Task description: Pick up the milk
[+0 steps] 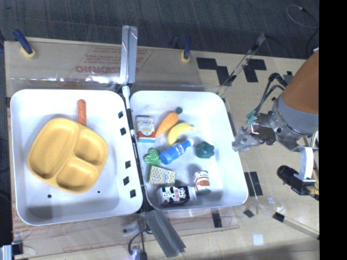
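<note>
One milk carton, cow-patterned black and white, lies flat; the hand's grip state can't be told.

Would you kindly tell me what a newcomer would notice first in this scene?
Probably the big yellow tray in the left bin, with a sausage at its far edge. Next, the heap of toy food in the right bin, the cow-spotted milk at its near edge. The pincer hangs outside that bin's right rim.

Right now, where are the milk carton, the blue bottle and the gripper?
milk carton (174,194), camera view, on its black-and-white cow-patterned side.
blue bottle (174,151), camera view, on the middle of its body.
gripper (242,143), camera view, at its fingertips beside the right bin.
</note>
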